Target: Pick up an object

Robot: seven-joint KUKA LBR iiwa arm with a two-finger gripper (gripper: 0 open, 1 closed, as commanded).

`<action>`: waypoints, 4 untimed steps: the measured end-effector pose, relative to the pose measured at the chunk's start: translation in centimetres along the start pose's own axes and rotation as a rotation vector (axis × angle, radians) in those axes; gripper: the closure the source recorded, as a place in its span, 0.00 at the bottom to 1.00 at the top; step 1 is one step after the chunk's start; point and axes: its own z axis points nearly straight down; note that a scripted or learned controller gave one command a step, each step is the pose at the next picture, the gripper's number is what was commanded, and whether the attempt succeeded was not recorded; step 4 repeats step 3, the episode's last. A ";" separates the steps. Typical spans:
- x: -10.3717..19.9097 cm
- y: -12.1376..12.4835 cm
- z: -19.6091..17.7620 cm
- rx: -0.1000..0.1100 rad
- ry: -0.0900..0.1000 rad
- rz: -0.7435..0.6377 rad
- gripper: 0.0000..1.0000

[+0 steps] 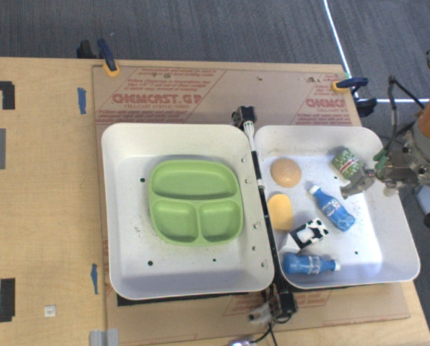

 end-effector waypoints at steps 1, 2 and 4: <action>0.5 4.2 14.4 -0.006 -0.002 -0.123 0.00; 0.5 4.2 13.4 -0.009 -0.003 -0.122 1.00; 7.8 2.9 -0.9 -0.003 0.000 0.020 1.00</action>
